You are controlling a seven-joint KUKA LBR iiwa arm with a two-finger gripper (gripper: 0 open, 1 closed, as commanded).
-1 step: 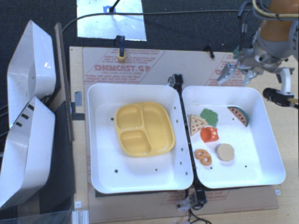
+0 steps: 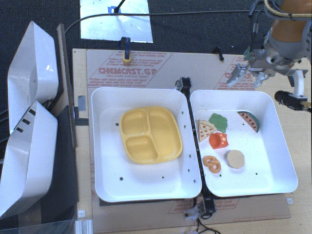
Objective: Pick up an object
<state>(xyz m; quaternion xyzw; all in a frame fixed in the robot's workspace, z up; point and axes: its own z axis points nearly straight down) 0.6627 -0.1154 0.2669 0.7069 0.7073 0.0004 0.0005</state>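
1. left bin (image 2: 105, 179) holds a yellow divided tray (image 2: 150, 133).
2. right bin (image 2: 273, 179), beside it, holds waffle slice (image 2: 205, 129), green leaf (image 2: 219, 121), watermelon slice (image 2: 249, 120), red pepper (image 2: 219, 140), pretzel (image 2: 212, 164), tan cookie (image 2: 235, 159).
3. gripper (image 2: 246, 75) hangs beyond the right bin's far rim, grasping nothing; whether spread or pressed together, cannot tell.

The grey, orange-banded arm (image 2: 287, 13) reaches in from upper right, its end effector (image 2: 246, 74) hanging low, fingers spread.

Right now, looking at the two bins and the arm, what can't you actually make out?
- Gripper, camera view: small and blurred above the right bin's far rim; finger state unreadable.
- Arm: cut off by the top and right edges.
- Yellow tray in the left bin: compartment depth unclear from above.
- Green item: too small to identify.
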